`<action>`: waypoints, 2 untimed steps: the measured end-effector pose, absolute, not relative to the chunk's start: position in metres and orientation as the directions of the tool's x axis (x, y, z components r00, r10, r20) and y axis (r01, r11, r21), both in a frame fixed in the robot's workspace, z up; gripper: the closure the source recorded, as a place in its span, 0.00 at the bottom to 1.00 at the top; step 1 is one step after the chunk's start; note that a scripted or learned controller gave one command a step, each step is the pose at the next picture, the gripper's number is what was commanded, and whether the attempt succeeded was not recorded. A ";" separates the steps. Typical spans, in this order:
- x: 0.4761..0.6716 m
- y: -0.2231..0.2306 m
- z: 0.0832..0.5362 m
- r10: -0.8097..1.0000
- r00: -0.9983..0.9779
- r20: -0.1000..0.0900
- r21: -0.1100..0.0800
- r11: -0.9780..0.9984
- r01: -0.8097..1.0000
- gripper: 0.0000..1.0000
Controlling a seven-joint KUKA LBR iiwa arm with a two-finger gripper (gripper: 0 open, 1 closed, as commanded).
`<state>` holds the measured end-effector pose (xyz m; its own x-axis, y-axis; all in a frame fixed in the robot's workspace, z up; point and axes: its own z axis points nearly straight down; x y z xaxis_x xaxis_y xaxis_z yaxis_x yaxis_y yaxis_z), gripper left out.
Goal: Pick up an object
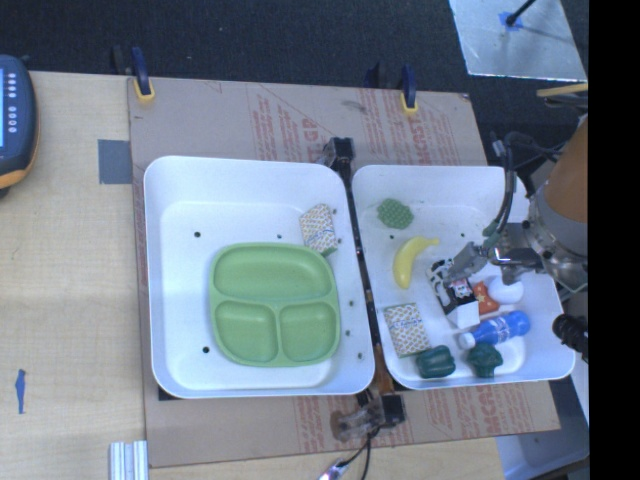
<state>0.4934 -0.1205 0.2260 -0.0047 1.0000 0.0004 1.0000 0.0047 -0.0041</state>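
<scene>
Gripper (452, 273) low in right bin (440, 181), reaching in from right; whether it is open or closed: cannot tell, metal and clutter merge

Directly under and touching tip: small red-white-black packet (468, 296), likeliest target by my judgement

Just beyond tip, leftward: yellow banana (409, 259), long axis running up-right to down-left, clear of the tip

Near side, below tool: blue bottle (497, 329), two dark green pieces (436, 362), patterned pouch (406, 327)

Further up-left: green round thing (395, 212)

Well apart, left bin: green divided plate (275, 302)
</scene>
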 end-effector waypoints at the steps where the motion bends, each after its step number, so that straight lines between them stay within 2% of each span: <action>1: 0.537 -0.145 0.091 1.000 -0.006 0.000 -0.009 0.006 1.000 0.00; 2: 0.537 -0.147 0.108 1.000 -0.007 -0.001 -0.007 0.007 1.000 1.00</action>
